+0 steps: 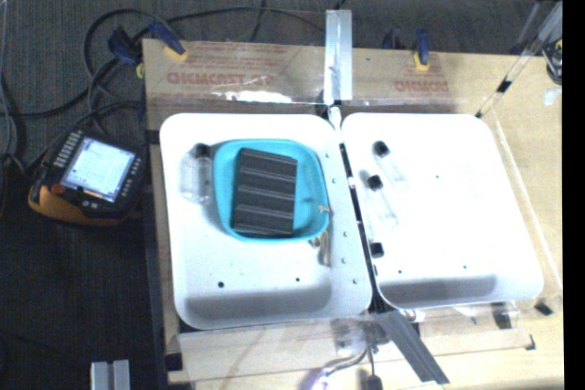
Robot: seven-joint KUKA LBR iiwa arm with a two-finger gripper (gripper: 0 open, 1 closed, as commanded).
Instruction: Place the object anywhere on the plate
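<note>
The dark ribbed rectangular block (265, 192) lies flat on the blue plate (222, 187), inside its rim and slightly tilted from the plate's edges. The plate sits in the left white bin (256, 297). A clear bottle with a dark cap (196, 171) lies just beside the plate's left edge. The right white bin (457, 269) holds small black pieces (381, 148) near its left wall. Both bins rest on the desk (539, 151).
</note>
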